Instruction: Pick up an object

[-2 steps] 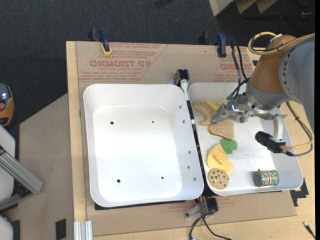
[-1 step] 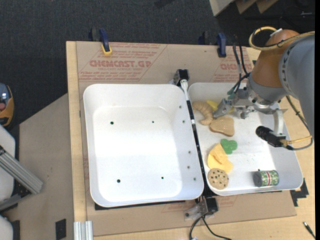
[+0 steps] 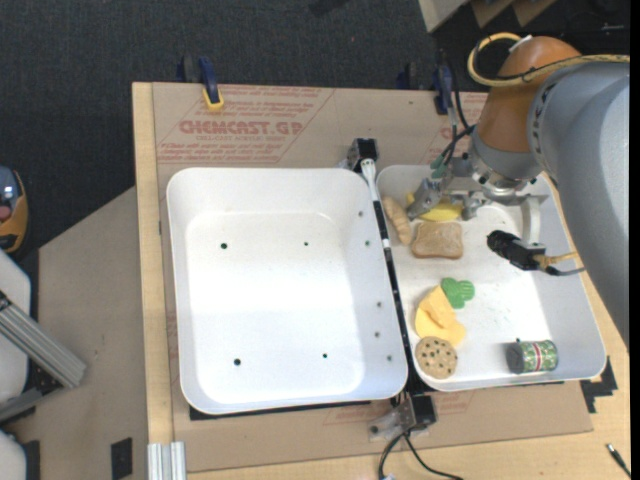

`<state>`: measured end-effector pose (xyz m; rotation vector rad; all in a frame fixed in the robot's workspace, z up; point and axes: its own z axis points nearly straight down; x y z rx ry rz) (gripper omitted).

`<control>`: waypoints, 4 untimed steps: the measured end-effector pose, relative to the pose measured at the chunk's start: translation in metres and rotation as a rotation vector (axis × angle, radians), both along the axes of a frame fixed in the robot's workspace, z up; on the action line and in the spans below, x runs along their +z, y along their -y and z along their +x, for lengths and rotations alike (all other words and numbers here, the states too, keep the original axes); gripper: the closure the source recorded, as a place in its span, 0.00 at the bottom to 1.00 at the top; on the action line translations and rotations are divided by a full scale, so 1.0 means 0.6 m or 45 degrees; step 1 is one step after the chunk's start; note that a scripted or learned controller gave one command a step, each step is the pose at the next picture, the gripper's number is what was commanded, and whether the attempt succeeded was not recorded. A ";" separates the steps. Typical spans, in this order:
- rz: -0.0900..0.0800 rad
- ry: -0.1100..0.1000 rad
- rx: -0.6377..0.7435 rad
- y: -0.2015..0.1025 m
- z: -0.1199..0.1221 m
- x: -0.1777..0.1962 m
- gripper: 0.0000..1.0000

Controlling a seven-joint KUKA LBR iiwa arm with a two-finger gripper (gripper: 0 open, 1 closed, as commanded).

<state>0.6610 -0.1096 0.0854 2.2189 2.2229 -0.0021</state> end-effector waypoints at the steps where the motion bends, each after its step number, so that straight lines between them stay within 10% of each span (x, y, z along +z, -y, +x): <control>1: 0.000 -0.004 0.000 0.001 -0.003 0.015 1.00; 2: 0.000 -0.006 0.001 0.000 -0.003 0.015 0.00; 4: 0.003 -0.003 -0.003 0.002 -0.083 -0.001 0.00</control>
